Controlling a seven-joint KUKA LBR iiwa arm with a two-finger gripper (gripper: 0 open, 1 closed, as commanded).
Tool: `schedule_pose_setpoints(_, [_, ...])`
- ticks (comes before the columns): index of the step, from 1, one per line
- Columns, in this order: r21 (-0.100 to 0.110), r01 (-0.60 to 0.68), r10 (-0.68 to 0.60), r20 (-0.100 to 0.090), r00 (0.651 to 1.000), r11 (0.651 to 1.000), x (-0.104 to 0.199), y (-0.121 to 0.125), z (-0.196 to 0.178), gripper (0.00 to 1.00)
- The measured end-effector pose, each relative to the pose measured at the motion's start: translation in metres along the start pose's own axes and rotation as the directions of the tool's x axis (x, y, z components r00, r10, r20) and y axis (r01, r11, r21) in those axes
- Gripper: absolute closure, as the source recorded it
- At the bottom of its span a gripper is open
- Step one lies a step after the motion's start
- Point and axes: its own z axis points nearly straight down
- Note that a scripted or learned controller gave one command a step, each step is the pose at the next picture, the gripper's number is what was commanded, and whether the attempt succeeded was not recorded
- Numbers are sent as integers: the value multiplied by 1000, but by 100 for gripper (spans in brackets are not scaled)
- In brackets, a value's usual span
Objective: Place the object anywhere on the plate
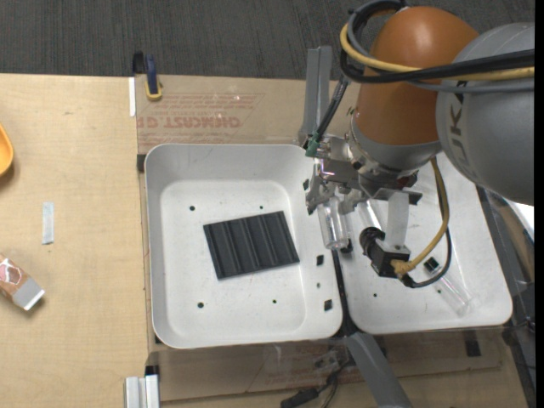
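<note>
The hand (336, 219) hangs low over the ridge where the two white bins meet, the arm (416, 83) bulking above it. Whether its fingers are spread or pinching something I cannot tell, as the wrist hardware crowds them. The dark ribbed plate (252, 243) lies flat in the left bin (170, 185), well apart from the hand. No object to be placed can be made out; a clear tube-like piece (452, 294) rests in the right bin (476, 313), but that is a guess. The risk as I judge it: an empty grasp carried across, or a drop short on the bin rim — the plate is a small target
</note>
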Motion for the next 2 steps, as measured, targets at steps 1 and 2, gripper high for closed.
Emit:
schedule_pose_setpoints(1, [1, 73, -73, 0, 997, 997, 43, -29, 34, 100])
schedule_pose_setpoints(2, [1, 72, -72, 0, 997, 997, 42, -28, 34, 0])
